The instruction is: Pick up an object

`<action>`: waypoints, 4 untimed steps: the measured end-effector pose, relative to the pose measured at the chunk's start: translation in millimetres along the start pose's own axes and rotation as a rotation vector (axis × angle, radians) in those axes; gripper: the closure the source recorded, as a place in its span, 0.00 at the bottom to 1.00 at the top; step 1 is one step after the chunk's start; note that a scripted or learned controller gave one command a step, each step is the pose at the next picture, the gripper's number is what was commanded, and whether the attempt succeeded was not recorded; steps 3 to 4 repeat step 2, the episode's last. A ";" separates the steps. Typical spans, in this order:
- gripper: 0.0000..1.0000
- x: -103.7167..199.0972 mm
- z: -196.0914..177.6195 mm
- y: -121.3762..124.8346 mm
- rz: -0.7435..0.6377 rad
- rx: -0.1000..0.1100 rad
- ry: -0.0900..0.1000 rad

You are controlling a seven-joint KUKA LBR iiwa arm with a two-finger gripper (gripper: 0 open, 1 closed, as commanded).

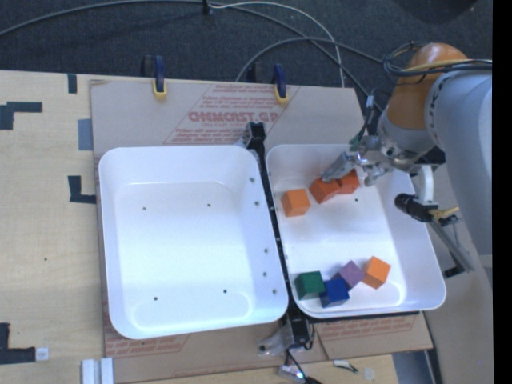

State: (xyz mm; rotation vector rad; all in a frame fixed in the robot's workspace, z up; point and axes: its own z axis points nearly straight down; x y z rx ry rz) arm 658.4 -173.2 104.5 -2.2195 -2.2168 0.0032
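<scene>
My gripper (342, 171) hangs over the far part of the right bin (404, 238), reaching in from the right. A red-orange block (326, 190) lies directly below and against the gripper's tip, partly covered by it. I cannot tell whether the block is gripped or merely resting under it. An orange cube (295, 202) sits just left of that block, apart from the gripper. Near the bin's front edge, a green cube (310, 282), a blue cube (335, 292), a purple cube (350, 274) and a second orange cube (376, 271) cluster together.
The left bin (108, 214) stands beside the right one, with a black divider (268, 214) between them. Two clamps (159, 77) hold the cardboard at the back. Cables trail behind the bench. The arm's body (460, 126) fills the right side.
</scene>
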 end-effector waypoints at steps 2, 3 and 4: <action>1.00 84.8 1.7 13.4 -0.006 -0.007 -0.002; 1.00 84.8 1.7 13.4 -0.006 -0.007 -0.002; 1.00 84.8 1.7 13.4 -0.006 -0.007 -0.002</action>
